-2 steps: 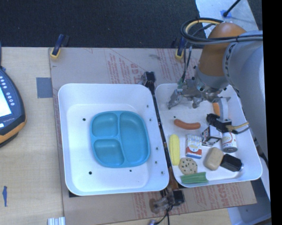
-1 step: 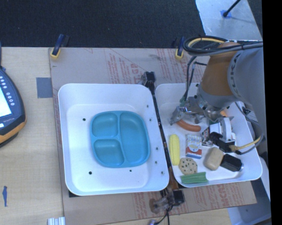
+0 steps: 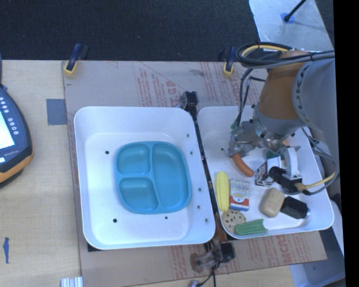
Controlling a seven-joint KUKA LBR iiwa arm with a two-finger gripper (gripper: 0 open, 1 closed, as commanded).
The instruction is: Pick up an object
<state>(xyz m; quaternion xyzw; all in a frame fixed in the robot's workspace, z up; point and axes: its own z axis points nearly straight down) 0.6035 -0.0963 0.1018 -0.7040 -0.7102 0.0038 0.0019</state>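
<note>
The right bin (image 3: 216, 125) holds several small items: an orange-red sausage (image 3: 242, 164), a yellow corn cob (image 3: 222, 191), a small printed carton (image 3: 239, 197), a round cracker (image 3: 233, 219), a green pod (image 3: 250, 228), a tan bread roll (image 3: 270, 202) and a black block (image 3: 293, 208). My gripper (image 3: 243, 144) reaches down into the upper part of this bin, right above the sausage's upper end. Nothing is seen lifted in it. The grey arm with its orange band (image 3: 279, 97) covers the bin's far right part.
The left bin (image 3: 92, 173) holds a blue divided plate (image 3: 152, 176). A teach pendant (image 3: 6, 135) lies at the bench's left edge. Yellow clamps (image 3: 72, 62) stand at the back of the board. Cables (image 3: 315, 184) loop over the right bin's right side.
</note>
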